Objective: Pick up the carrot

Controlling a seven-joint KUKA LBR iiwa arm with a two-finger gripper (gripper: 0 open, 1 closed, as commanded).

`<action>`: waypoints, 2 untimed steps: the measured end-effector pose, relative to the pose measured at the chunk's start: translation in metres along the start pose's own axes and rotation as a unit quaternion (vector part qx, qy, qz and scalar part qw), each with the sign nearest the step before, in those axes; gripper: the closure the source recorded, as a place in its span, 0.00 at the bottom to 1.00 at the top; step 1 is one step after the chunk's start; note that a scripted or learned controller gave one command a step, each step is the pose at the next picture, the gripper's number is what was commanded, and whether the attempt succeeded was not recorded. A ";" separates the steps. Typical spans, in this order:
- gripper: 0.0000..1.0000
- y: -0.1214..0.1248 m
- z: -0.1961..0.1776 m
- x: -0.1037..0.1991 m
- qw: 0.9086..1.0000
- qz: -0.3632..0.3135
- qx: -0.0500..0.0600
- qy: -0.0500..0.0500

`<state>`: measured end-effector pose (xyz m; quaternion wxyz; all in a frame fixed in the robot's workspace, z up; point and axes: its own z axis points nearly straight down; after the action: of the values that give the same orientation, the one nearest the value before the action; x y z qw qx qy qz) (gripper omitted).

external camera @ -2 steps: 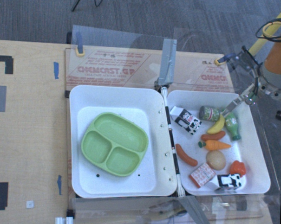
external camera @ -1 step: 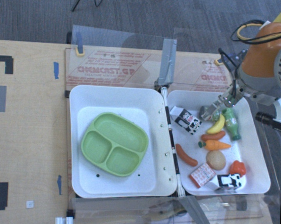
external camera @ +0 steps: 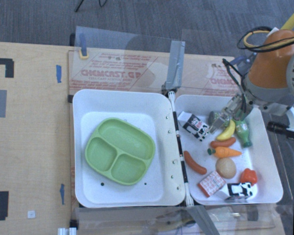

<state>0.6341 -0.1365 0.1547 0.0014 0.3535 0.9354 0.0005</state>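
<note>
carrot [external camera: 227, 152]: lying flat in the right bin [external camera: 274, 159], near its middle, tip toward the bin's right wall, green stub toward the divider. Not lifted, nothing gripping it.
neighbours: small sausage [external camera: 222, 142] just above, looks like touching; banana [external camera: 227, 131] above that; potato [external camera: 226, 167] just below. Carrot is boxed in top and bottom, open along its length at the ends.
tool [external camera: 221, 119]: hangs over the upper part of the right bin, above-left of the banana, apart from the carrot. I can't tell how far the tips are spread, too small and dark against the wrist; nothing visibly between them.
arm: enters from the right, orange band [external camera: 268, 71] above the wrist, cables looped over it. Wrist tilted down-left, so the approach looks slanted, not vertical.
other clutter: green bottle [external camera: 243, 134] beside the banana, cow-print carton [external camera: 196, 126] left of the tool, long sausage [external camera: 195, 163] by the divider, red pepper [external camera: 249, 176], red wafer pack [external camera: 211, 183], second cow-print item [external camera: 241, 191] at the lower right.
left bin [external camera: 84, 104]: holds a green divided plate [external camera: 119, 151], irrelevant to the pick.
stage: judgement, pre-grasp, still to move down and toward the carrot.
risk: closing across the carrot's width likely catches the small sausage or potato. Tips need to fit those narrow gaps.
</note>
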 end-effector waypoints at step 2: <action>1.00 -0.033 0.055 0.026 0.990 -0.142 -0.004 -0.006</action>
<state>0.5932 -0.1444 0.0998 0.0084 0.2169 0.9762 0.0018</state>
